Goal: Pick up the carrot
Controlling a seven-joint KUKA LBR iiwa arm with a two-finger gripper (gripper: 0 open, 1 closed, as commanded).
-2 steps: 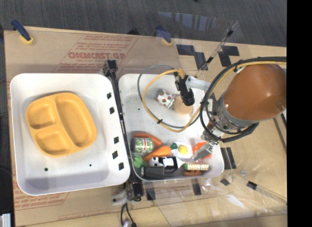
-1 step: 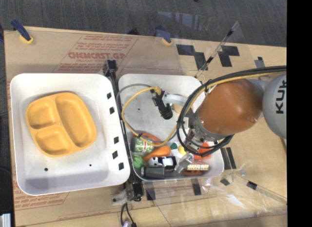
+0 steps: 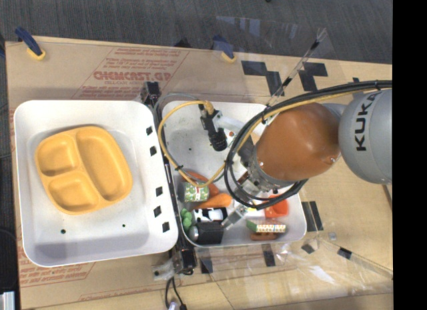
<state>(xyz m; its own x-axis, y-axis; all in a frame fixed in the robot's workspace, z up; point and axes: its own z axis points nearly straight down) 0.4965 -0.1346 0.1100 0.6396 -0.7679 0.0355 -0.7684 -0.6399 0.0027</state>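
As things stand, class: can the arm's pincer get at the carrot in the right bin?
Probably yes. The carrot lies uncovered just beside the pincer, though a green packet and other small items crowd it in the right bin, so a clean grasp looks tight.

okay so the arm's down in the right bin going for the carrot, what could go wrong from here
1. The carrot lies packed among other small items at the near end of the right bin, touching a green-labelled pack, so the gripper may well close on a neighbour or nudge the carrot aside.
2. The black cables looping off the wrist hang low over the same clutter and could snag or drag something.
3. The wrist hides part of the pile, so a miss may be hard to spot.
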